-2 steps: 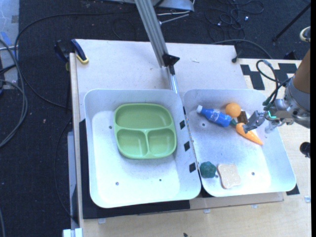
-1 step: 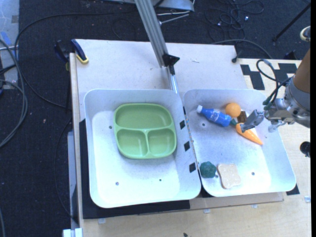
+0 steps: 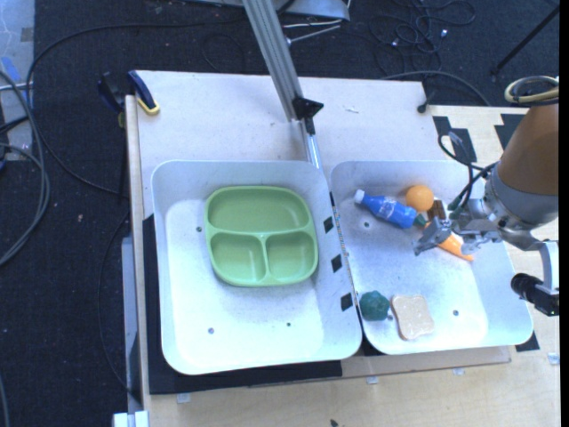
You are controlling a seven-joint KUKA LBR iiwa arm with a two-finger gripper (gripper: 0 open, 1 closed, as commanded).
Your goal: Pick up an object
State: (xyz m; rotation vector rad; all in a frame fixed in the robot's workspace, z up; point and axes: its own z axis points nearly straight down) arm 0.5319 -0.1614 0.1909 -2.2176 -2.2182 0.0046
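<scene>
In the right bin point(image 3: 498, 323) lie a blue bottle point(image 3: 389, 209) with a white cap, an orange ball point(image 3: 419, 197) just behind it, an orange carrot-like piece point(image 3: 457, 246), a dark green lump point(image 3: 374, 305) and a tan slice of bread point(image 3: 413, 317). My gripper point(image 3: 433, 236) hangs low over the right bin, right of the bottle, with its fingertips at the left end of the orange piece. The arm's grey wrist and orange band point(image 3: 533, 154) come in from the right.
The left bin point(image 3: 178, 327) holds a light green three-compartment plate point(image 3: 262, 235). A slanted metal pole point(image 3: 276, 47) rises from the bench behind the bins. Black tabs point(image 3: 338, 261) line the seam between the bins.
</scene>
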